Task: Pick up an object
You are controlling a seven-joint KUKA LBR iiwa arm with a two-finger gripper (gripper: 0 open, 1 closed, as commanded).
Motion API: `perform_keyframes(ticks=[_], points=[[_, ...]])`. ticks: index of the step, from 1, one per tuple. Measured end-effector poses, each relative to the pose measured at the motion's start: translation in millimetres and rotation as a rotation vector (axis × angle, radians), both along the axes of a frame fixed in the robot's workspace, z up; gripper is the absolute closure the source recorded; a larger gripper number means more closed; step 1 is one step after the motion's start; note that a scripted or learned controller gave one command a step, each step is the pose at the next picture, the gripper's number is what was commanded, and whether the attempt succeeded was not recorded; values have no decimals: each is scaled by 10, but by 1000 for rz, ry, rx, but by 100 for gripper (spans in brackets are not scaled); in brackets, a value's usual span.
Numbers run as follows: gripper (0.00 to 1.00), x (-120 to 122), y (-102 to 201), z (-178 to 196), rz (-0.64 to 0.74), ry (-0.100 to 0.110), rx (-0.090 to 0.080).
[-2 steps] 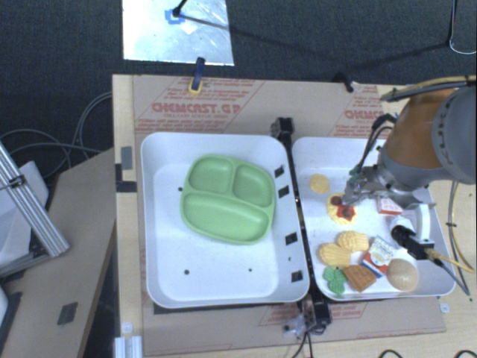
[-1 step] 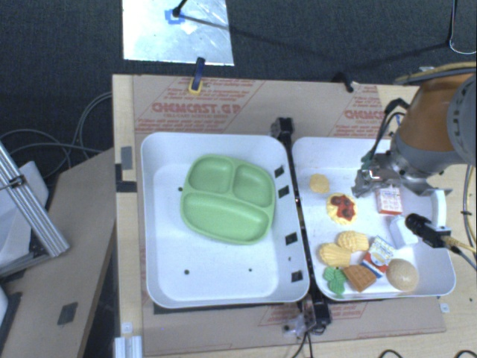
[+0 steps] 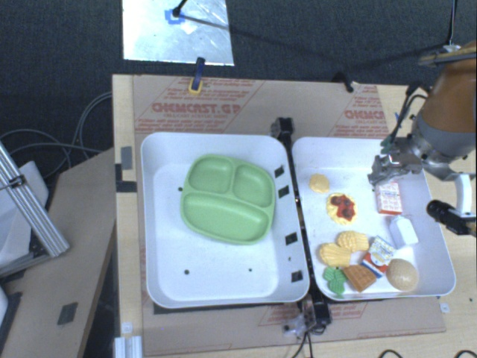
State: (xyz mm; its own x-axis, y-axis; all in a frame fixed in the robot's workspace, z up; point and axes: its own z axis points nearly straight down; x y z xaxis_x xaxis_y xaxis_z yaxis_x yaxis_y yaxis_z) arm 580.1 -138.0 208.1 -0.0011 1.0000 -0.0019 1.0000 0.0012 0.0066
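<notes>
My gripper hangs over the upper right part of the right bin, just above a small red-and-white carton. Nothing shows between its fingers, and their spread is too blurred to read. Below lie a pizza-like disc with red topping, a small yellow piece, a white block, corn-like yellow pieces, a waffle, a green piece, a blue-and-white packet and a tan egg-shaped ball.
The left bin holds a green divided plate. A black divider with clips runs between the bins. The arm's orange band sits at the right edge. A silver sheet lies beyond the bench.
</notes>
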Motion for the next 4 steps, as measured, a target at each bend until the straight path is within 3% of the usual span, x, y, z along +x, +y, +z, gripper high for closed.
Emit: perform_keyframes(ticks=[1,3,4], points=[[100,10,-1,171,2,3,1],[100,-343,796,129,7,7,3],[100,-487,1365,231,9,6,4]])
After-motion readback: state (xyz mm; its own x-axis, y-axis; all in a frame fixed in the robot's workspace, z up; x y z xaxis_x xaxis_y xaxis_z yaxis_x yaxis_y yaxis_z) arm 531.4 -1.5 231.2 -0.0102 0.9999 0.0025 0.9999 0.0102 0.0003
